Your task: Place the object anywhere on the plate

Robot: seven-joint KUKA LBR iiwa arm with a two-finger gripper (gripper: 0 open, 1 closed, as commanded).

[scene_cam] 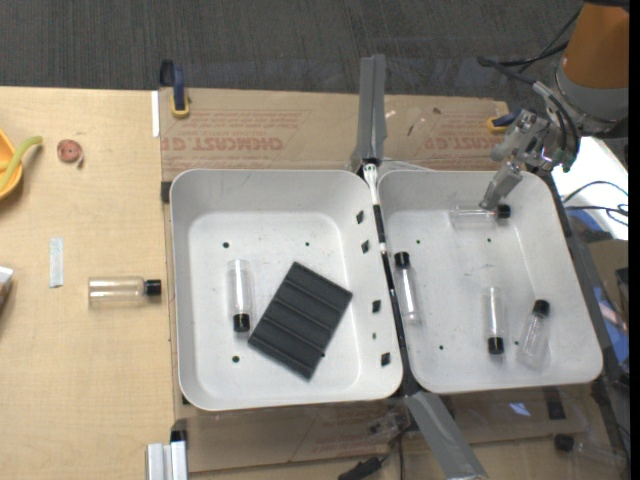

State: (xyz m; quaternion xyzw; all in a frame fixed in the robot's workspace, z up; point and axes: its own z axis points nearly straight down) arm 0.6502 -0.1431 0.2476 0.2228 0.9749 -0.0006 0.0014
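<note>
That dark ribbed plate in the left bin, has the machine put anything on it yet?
Not yet. The dark plate bears nothing; one vial lies beside it. In hand: the pincer sits at a vial in the right bin, grip unclear. Left: lifting it, carrying it over, setting it on the plate.

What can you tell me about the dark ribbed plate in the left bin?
The plate is a flat, dark grey to black rectangle, matte like plastic or rubber, with raised ribs running across it. It lies flat on the floor of the left bin, turned at a slant, toward the bin's front centre. A clear vial with a black cap lies just to its left, close or perhaps touching. Nothing rests on top of the plate.
</note>
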